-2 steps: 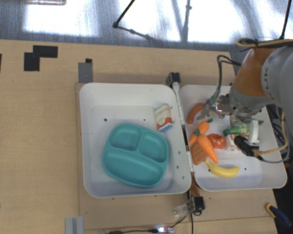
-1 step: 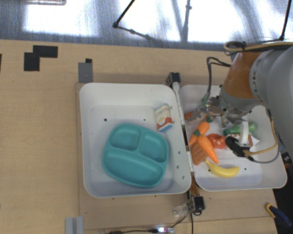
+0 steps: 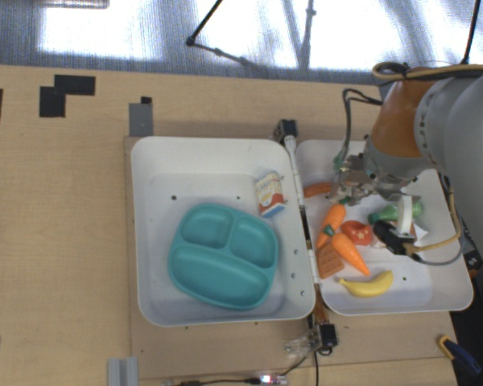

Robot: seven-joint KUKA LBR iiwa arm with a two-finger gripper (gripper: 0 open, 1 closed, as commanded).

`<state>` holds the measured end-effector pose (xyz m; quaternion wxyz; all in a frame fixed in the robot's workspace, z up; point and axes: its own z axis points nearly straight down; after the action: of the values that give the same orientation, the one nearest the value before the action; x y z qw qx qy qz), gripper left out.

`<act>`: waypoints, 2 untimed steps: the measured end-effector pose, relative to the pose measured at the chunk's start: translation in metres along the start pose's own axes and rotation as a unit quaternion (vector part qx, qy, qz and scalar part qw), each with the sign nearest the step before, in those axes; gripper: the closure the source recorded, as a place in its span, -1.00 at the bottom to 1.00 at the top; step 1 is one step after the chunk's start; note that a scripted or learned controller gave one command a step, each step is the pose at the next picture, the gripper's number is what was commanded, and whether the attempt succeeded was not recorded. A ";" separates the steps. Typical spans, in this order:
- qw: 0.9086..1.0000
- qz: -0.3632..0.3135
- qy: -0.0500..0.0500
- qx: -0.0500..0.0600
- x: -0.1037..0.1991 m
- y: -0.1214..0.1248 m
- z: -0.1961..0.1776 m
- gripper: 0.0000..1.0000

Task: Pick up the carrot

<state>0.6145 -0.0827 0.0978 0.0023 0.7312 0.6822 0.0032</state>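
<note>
- Currently, two carrots lie in the right bin (image 3: 447, 296): one carrot (image 3: 333, 217) near its left wall, a second carrot (image 3: 351, 252) just below it.
- Claw (image 3: 356, 185) hovers over the right bin, just above the upper carrot; whether it is apart or together cannot be determined.
- Tomato (image 3: 357, 232) sits between the carrots; banana (image 3: 367, 283) lies below them.
- Left bin (image 3: 149, 215) holds a teal tray (image 3: 223, 255) and a small carton (image 3: 270, 193).
</note>
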 end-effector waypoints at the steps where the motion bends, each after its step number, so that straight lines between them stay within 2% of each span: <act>1: 1.000 0.026 -0.001 -0.002 -0.006 -0.085 0.009 1.00; 2: 0.992 -0.125 -0.003 -0.007 -0.010 -0.121 0.008 1.00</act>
<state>0.4930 -0.0845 0.0890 0.0099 0.6398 0.7684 0.0051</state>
